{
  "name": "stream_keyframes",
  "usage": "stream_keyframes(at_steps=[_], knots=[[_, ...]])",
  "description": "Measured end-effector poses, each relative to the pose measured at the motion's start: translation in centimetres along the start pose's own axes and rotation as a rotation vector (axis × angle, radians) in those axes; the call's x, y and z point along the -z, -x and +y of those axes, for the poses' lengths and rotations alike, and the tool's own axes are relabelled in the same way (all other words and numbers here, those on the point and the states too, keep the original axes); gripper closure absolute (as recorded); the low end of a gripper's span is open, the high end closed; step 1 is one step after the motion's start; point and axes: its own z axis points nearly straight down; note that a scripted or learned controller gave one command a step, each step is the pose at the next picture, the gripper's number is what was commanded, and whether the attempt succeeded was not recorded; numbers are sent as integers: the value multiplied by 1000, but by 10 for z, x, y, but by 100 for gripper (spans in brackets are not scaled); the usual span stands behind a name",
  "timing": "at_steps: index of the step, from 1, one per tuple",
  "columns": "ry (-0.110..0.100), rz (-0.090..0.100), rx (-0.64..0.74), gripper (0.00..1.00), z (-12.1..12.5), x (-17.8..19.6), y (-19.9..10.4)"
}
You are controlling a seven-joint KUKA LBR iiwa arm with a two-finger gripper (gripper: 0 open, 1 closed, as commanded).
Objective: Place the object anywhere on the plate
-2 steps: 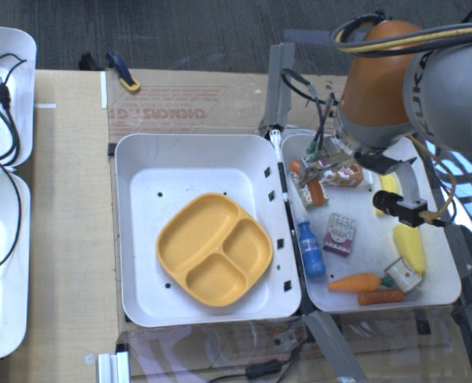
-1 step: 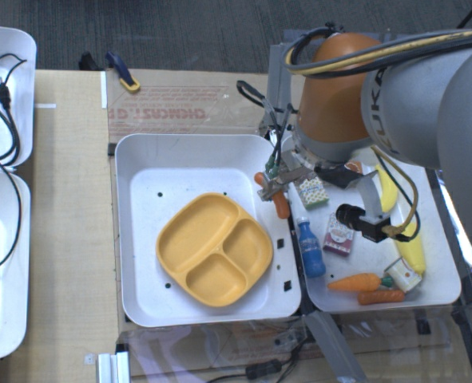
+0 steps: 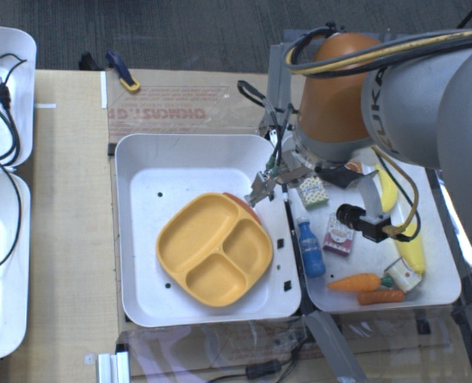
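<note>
The scene is evenly and fairly brightly lit from overhead, with no hard highlights. The white left bin (image 3: 132, 238) reads slightly bluish and carries only soft, short shadows: a faint one hugs the lower edge of the yellow plate (image 3: 214, 250). The arm (image 3: 411, 94), close to the lens, looks large and a little soft, with a mild sheen on its orange band (image 3: 335, 94). Small items in the right bin (image 3: 443, 294) are grainy, their labels unreadable. The dark floor at the top shows little detail.

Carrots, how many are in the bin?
2. One orange carrot and a darker carrot just below it, both near the front edge of the right bin. The arm may hide more.
</note>
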Motion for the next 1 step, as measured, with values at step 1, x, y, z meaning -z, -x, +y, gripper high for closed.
stream_keyframes(at_steps=[1], knots=[[-2,-1,-4,100,0,8,2]])
